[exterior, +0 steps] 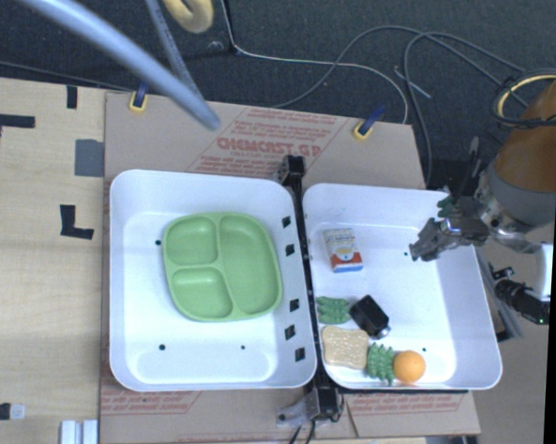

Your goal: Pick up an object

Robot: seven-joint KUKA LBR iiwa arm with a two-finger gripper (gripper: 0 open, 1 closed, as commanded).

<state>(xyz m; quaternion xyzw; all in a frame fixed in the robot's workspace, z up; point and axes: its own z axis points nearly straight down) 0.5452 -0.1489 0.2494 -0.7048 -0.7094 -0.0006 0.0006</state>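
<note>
Six objects (342,249) left of fingers (427,242)

Two white bins sit side by side: the left bin (135,255) carries one green divided plate (223,266); the right bin (461,303) carries six items: one small carton (342,249), one black block (369,315), two green leafy pieces (333,310) (379,361), one beige slab (344,346), one orange ball (408,366).

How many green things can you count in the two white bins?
3. A green plate lies in the left bin; two small green leafy pieces sit in the right bin, one mid-left, one beside the orange ball.
</note>
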